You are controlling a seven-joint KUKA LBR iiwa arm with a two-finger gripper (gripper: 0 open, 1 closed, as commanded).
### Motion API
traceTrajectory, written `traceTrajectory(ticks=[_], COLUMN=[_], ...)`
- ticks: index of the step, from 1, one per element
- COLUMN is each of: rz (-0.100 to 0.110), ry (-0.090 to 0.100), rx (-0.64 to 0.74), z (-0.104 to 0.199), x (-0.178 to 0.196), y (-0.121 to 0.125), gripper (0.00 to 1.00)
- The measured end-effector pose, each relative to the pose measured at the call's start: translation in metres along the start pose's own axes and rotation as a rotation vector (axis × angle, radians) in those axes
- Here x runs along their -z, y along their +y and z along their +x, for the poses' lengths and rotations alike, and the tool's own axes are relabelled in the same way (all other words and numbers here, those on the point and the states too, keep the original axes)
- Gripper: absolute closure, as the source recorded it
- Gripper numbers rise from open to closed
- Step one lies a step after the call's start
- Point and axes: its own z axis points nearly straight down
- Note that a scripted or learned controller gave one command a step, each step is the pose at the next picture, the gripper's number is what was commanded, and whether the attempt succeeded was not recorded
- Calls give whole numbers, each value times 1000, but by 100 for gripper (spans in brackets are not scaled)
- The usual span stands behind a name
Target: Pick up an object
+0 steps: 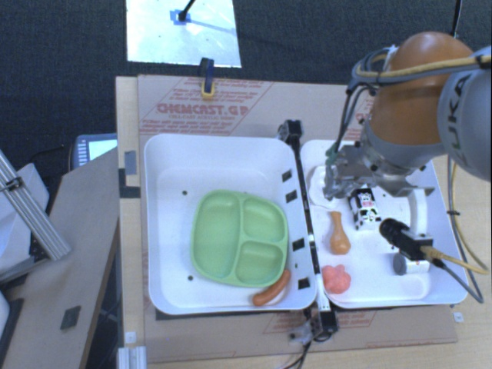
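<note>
Nearest the camera, a sausage (271,290) lies at 5 o'clock of the green divided plate (239,238) in the left bin (165,206). Over in the right bin (439,282), a pink lump (336,279) sits at 6 o'clock of an orange drumstick-shaped toy (338,233). The gripper (338,184) hangs at 12 o'clock of that toy; its state I cannot tell. Judged step: approach, nothing held. Next calls for descending onto one object, probably the drumstick
</note>
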Motion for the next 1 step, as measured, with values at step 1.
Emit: traceTrajectory(ticks=[1], rz=[2], ry=[0], rx=[0], z=[49], x=[-12], y=[0], gripper=[100])
